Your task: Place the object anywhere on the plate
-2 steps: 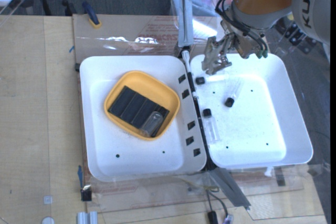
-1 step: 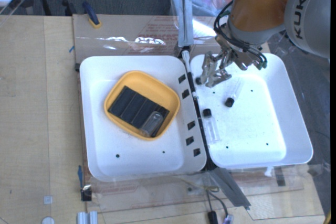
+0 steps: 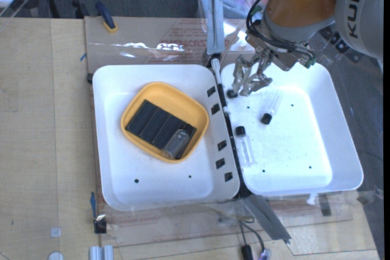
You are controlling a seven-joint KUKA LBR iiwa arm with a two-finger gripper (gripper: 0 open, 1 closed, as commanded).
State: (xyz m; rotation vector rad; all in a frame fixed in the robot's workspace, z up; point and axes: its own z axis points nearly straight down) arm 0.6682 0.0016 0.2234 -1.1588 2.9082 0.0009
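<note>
My jaws (image 3: 247, 79) hang spread and empty over the right bin (image 3: 323, 131), upper centre of frame. Clear vial (image 3: 177, 143) lies on the black pad (image 3: 159, 125) in the yellow plate (image 3: 137, 108), left bin (image 3: 122, 179), centre-left.

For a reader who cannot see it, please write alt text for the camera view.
A yellow plate in the left white bin holds a dark ridged slab and a small clear object. The arm's claw hangs over the right bin, where clear vials with black caps lie.
</note>
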